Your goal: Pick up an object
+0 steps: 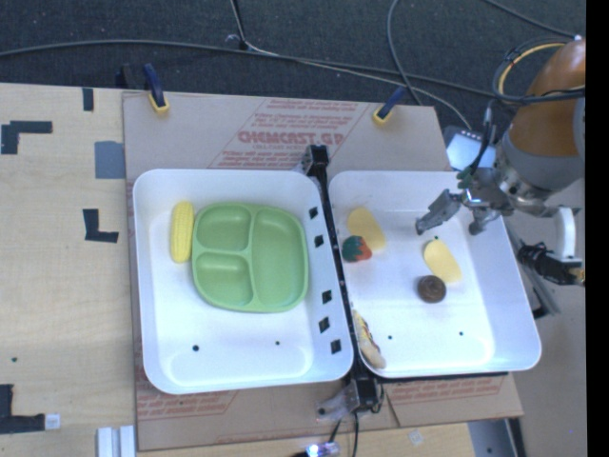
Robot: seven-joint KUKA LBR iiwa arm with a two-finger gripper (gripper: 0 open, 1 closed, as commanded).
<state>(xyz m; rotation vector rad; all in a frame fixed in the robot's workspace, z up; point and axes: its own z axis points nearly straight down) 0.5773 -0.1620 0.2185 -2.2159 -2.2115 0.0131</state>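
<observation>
Gripper [457,213]: fingers apart, nothing between them, above right bin [504,346] | yellow piece [442,261] just below gripper, brown disc [432,288] beside it | left bin [162,341]: green tray [251,257], corn cob [181,231]

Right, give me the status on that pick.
Nothing is picked yet. The gripper hangs open over the right bin with nothing between its jaws. The yellow piece and brown round piece below it lie on the bin floor. Descent, grasp and lift remain.
</observation>
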